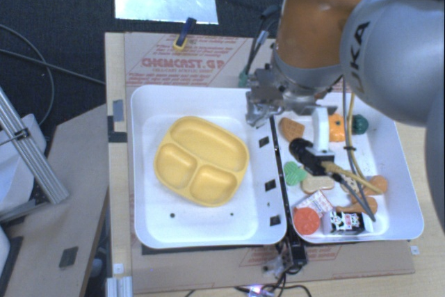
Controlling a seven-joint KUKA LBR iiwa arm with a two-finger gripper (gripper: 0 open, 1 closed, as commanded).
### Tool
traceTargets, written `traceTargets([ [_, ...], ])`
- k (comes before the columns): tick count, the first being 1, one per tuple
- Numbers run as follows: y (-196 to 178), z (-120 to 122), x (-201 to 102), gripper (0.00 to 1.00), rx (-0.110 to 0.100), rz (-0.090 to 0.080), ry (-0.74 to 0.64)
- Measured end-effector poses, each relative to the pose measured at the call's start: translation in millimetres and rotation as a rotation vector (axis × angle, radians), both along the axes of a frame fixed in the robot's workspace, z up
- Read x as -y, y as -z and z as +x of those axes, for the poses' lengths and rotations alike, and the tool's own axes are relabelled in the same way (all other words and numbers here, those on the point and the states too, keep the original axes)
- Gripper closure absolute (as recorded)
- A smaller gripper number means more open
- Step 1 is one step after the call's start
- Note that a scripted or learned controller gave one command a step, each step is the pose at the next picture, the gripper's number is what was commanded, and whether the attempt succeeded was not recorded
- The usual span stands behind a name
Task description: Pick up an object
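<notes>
Approach step: gripper (pixel 259 115) poised at frame centre above right bin (pixel 407 170); jaw state indiscernible; descent onto cluttered objects required next.

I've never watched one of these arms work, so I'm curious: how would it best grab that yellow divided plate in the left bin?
Probably by the rim. The yellow plate lies flat in the left bin, too broad for two fingers to span. Coming straight down, one finger outside the raised edge and one inside a compartment, looks most workable. The edge facing the gripper sits nearest.
</notes>
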State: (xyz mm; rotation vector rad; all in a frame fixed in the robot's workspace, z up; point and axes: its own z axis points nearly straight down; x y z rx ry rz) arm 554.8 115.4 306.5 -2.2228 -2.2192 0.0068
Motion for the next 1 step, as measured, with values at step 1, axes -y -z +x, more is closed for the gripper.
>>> traceTargets([
  [1, -14.6, -0.7, -0.3, 1.0, 0.003, 0.002, -0.006],
])
